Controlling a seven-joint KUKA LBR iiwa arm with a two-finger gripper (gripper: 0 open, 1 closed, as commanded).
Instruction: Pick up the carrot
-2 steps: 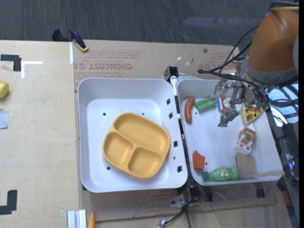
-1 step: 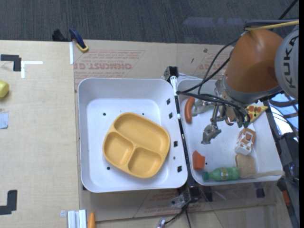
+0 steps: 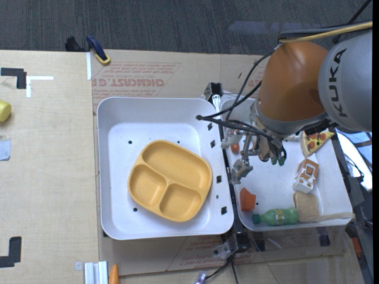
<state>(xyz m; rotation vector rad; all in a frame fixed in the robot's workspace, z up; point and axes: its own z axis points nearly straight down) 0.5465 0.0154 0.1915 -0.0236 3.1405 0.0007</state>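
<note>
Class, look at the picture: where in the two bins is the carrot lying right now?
The carrot lies in the right-hand bin, near its front left corner, just left of and above the green bottle and below the gripper.

Light wooden bench (image 3: pixel 47 176), seen from above at a slant. A flattened cardboard sheet (image 3: pixel 139 74) with red printing lies on it — printing reads reversed. Two shallow white bins sit side by side on the cardboard: left bin (image 3: pixel 109 176), right bin (image 3: pixel 340 182), their inner walls just beside each other. Black tape marks (image 3: pixel 13 74) near the bench's far left, another black mark (image 3: pixel 13 250) at the near left. A yellow object (image 3: pixel 4 111) at the left edge — cut off. A blue-and-yellow clamp (image 3: pixel 98 49) at the cardboard's far corner.
</note>
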